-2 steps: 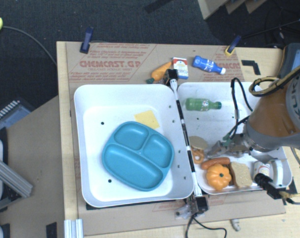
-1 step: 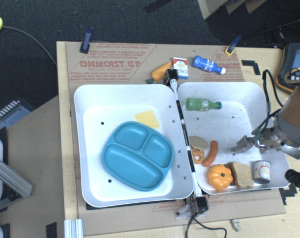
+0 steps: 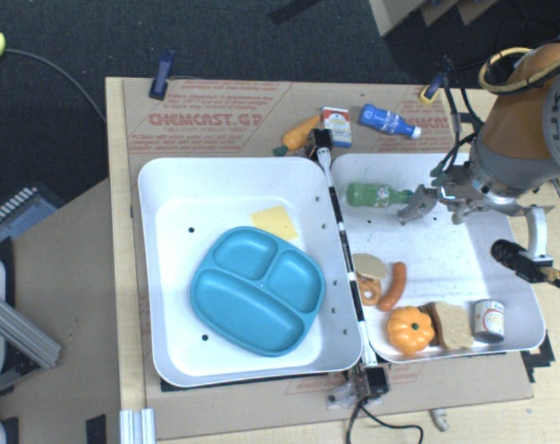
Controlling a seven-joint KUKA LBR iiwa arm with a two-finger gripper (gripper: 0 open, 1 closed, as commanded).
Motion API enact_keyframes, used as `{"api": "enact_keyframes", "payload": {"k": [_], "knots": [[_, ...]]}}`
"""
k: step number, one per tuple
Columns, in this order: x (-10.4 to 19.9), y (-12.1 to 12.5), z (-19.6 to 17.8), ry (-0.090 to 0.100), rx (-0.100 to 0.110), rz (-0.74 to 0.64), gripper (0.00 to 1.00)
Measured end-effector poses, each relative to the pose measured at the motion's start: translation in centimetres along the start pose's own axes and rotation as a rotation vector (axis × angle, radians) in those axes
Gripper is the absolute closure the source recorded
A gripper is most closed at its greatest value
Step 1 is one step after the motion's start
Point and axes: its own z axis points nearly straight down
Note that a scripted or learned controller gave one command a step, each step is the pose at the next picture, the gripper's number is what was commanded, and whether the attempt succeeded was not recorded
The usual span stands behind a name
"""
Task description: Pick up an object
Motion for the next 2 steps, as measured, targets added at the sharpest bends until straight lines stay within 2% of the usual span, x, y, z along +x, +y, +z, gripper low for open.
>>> {"api": "enact_keyframes", "payload": {"k": [1, 2], "knots": [[4.0, -2.1, 3.0, 0.001, 0.005, 0.001, 0.0], [3.9, -5.5, 8.1, -0.001, 0.001, 0.002, 0.0]]}}
